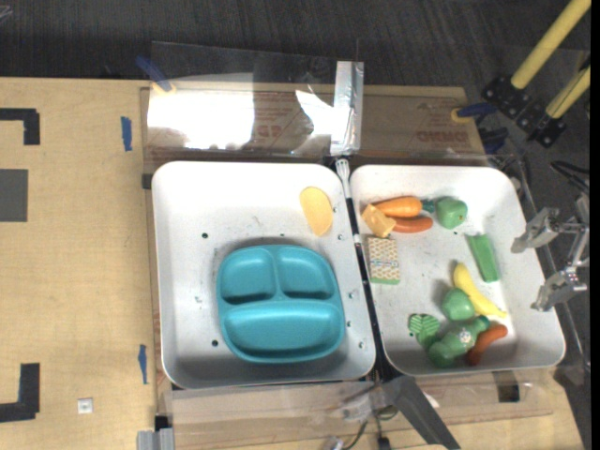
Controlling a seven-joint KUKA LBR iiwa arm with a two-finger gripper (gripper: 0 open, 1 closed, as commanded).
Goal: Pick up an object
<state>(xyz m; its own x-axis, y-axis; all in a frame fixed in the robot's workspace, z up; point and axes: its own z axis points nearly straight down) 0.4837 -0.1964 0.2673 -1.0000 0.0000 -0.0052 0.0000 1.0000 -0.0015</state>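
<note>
Glossy teal tray — three compartments, rounded corners — in smooth left bin.

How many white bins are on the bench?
2. The left bin holds a teal tray and a yellow piece; the right bin, touching it, holds toy food.

Bright overhead light; glare on clear plastic sheet; slightly soft focus.

Dark carpet floor — tan wooden bench
</note>
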